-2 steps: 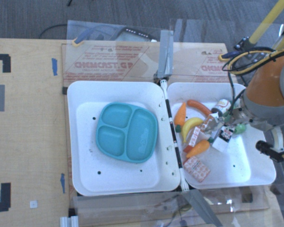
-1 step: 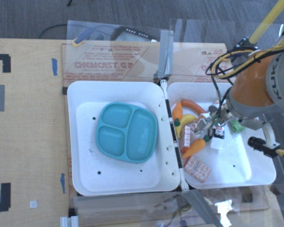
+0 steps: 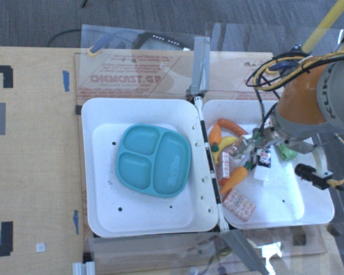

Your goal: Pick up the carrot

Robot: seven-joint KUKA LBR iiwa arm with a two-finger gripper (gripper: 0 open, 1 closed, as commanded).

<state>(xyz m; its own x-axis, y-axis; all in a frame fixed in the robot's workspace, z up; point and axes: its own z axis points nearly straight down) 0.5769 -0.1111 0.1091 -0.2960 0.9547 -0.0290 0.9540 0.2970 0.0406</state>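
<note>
White plastic bins sit side by side on a wooden bench. A teal divided plate (image 3: 154, 160) lies in the left bin (image 3: 97, 211). The right bin (image 3: 286, 208) holds a cluster of toy food near its left wall. The carrot (image 3: 233, 179) lies there on the bin floor, slanted, just above a pink packet (image 3: 239, 204). The gripper (image 3: 250, 148) hangs low over the cluster, just up and right of the carrot; whether its fingers are parted or closed cannot be told.
</note>
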